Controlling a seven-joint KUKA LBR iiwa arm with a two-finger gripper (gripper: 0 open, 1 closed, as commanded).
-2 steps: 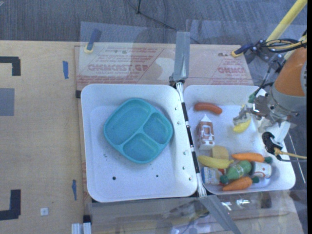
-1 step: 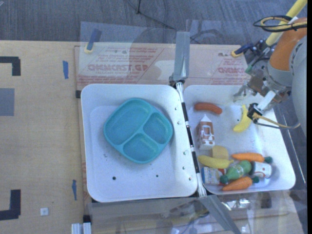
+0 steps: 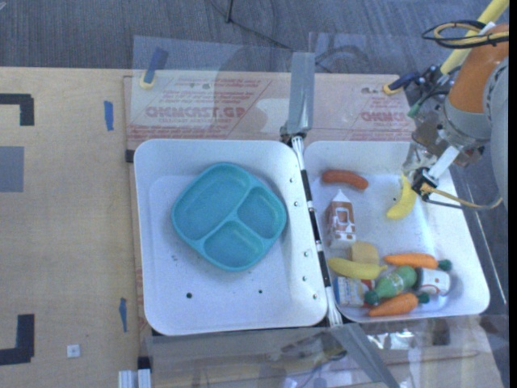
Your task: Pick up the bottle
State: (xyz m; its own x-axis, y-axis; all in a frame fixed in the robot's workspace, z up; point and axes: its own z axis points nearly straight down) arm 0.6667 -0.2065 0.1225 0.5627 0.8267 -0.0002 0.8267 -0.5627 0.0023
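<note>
1. The bottle (image 3: 397,282) — green, on its side — lies untouched among carrots (image 3: 412,260) at the right bin's (image 3: 464,241) near end.
2. The gripper (image 3: 421,168) hangs at the bin's far edge, well apart.
3. Reaching, grasping and lifting all remain.

Arm (image 3: 477,87) reaching from right, pincer (image 3: 422,176) pointing down.

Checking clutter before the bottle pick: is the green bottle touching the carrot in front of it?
Touching. The camera view shows the green bottle lying against the carrot, with no gap between them.
</note>
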